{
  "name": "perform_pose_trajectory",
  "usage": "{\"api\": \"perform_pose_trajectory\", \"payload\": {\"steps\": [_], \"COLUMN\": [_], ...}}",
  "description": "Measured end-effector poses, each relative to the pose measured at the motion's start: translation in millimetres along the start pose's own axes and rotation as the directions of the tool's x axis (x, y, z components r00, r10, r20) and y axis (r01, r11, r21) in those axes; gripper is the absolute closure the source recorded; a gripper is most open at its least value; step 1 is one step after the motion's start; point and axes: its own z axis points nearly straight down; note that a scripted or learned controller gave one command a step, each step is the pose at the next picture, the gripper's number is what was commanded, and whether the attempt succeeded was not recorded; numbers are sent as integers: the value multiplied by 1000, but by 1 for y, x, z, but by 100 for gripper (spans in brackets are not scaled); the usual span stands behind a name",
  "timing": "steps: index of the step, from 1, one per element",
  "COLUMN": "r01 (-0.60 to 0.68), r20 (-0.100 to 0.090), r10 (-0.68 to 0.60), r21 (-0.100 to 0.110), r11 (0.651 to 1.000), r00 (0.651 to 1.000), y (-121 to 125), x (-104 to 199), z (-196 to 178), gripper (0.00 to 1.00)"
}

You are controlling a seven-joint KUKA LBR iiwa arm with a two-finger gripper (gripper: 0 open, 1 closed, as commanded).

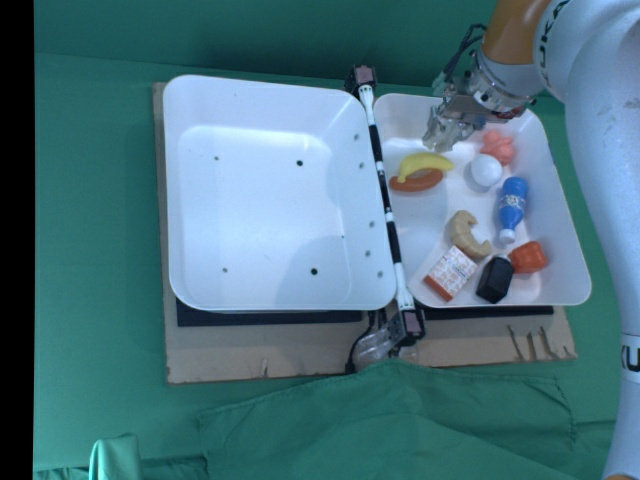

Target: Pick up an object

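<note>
- Banana (pixel 425 162), a small yellow toy lying in the right bin (pixel 565 258), sits just below the gripper (pixel 446 134) and a little toward the left bin (pixel 270 98); it rests across an orange-red sausage-shaped piece (pixel 418 181), touching it
- it looks like light, hollow plastic, stiff and smooth, so it probably slips under a careless pinch but is unlikely to break; the best hold seems to be across its narrow middle, where the curve is thickest and the fingers can close on both flanks
- the gripper hangs over the far part of the right bin, close above the floor; whether it is released or clenched cannot be told from this slant, and nothing shows between its tips
- a white ball (pixel 486 171) and an orange-pink star-like toy (pixel 497 146) lie just beside the gripper on the arm's side, near enough to be nudged
- farther toward the camera from the gripper lie a blue bottle (pixel 512 204), a tan curved piece (pixel 467 234), a small printed box (pixel 450 272), a black block (pixel 494 279) and an orange cup-like piece (pixel 528 257)
- the bin floor is smooth, glossy white with low sloped walls, so things probably slide when pushed; both bins stand on a cardboard sheet (pixel 240 353) on a green cloth (pixel 90 268)
</note>
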Motion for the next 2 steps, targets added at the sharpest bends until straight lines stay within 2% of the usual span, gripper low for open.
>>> {"api": "perform_pose_trajectory", "payload": {"steps": [2], "r01": [3], "r20": [-1], "r10": [-3], "r21": [-7], "r11": [1000], "r00": [1000], "y": [-6], "x": [-13], "z": [-112], "gripper": [100]}}
